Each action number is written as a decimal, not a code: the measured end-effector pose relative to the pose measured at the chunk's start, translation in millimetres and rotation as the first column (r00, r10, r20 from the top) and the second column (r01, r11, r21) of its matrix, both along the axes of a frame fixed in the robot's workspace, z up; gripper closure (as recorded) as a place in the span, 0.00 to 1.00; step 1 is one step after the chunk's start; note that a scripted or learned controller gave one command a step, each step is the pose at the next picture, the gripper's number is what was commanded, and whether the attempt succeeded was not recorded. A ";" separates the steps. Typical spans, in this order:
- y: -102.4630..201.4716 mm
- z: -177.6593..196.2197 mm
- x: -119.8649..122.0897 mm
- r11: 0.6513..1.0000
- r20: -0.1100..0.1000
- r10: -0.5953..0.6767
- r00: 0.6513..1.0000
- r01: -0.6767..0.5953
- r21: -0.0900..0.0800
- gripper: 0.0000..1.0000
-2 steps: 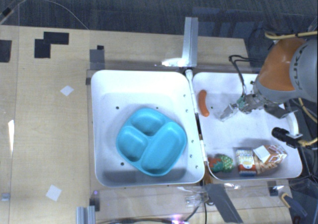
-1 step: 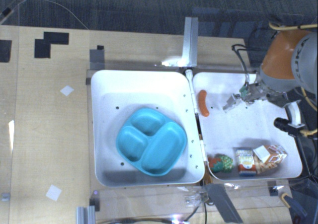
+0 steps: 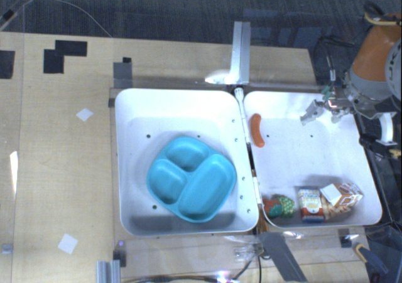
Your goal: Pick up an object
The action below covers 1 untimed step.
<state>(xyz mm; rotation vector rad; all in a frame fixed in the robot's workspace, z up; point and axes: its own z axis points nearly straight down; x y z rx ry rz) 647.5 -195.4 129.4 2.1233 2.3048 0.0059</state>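
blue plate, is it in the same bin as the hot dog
No, the blue plate lies in the left bin, while the hot dog lies in the right bin near the divider.

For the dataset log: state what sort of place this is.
Likely a robotics lab test bench: two white bins fixed on a wooden bench, toy food such as a hot dog, and a robot gripper above.
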 end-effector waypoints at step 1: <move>-10.2 53.6 -30.8 0.982 -0.002 0.187 0.982 -0.187 -0.001 0.00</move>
